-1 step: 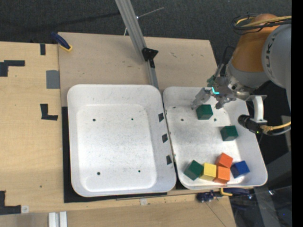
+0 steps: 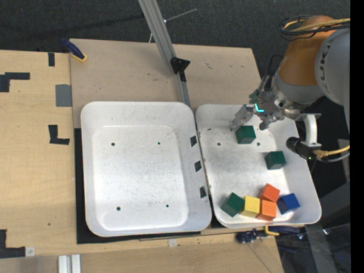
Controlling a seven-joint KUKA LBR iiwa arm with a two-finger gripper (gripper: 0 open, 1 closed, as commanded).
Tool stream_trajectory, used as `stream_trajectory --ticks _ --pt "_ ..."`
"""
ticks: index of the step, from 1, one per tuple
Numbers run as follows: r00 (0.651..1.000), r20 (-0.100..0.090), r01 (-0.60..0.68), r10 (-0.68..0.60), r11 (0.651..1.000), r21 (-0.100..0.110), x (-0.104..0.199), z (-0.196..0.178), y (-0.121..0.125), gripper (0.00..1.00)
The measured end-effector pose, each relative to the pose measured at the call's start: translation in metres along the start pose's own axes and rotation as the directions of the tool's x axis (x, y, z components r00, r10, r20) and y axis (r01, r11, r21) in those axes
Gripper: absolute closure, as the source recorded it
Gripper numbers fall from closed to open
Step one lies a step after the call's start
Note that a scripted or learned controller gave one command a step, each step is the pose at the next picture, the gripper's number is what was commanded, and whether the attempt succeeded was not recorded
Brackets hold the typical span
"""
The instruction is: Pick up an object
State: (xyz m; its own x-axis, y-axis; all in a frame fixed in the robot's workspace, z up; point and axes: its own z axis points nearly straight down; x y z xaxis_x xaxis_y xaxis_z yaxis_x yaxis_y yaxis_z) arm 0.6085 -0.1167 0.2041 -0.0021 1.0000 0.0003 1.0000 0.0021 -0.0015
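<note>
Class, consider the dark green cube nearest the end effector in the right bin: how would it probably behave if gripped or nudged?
The dark green cube looks solid and flat-faced, so it would likely stay stiff and slide rather than roll. It sits apart from the other blocks on the right white bin, so a nudge probably moves it alone. The end effector hovers just above it.

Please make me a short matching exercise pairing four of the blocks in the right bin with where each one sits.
Blocks:
1. blue block
2. yellow block
3. green block nearest the hand
4. green block alone mid-bin

Places:
A. just below the hand
B. right end of the bottom cluster
C. between a green and an orange block
D. near the bin's right wall

Pairs: 1-B, 2-C, 3-A, 4-D
</note>
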Motion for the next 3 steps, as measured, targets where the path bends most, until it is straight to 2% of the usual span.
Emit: stream_trajectory --ticks 1,2,3 --pt "1.0 0.0 -0.001 0.001 1.0 0.007 0.006 0.063 -0.004 0.0" --pt "1.0 0.001 -0.001 0.001 1.0 0.005 0.006 0.116 -0.006 0.0" --pt "1.0 0.0 0.001 -0.001 1.0 0.001 0.008 0.103 -0.004 1.0"
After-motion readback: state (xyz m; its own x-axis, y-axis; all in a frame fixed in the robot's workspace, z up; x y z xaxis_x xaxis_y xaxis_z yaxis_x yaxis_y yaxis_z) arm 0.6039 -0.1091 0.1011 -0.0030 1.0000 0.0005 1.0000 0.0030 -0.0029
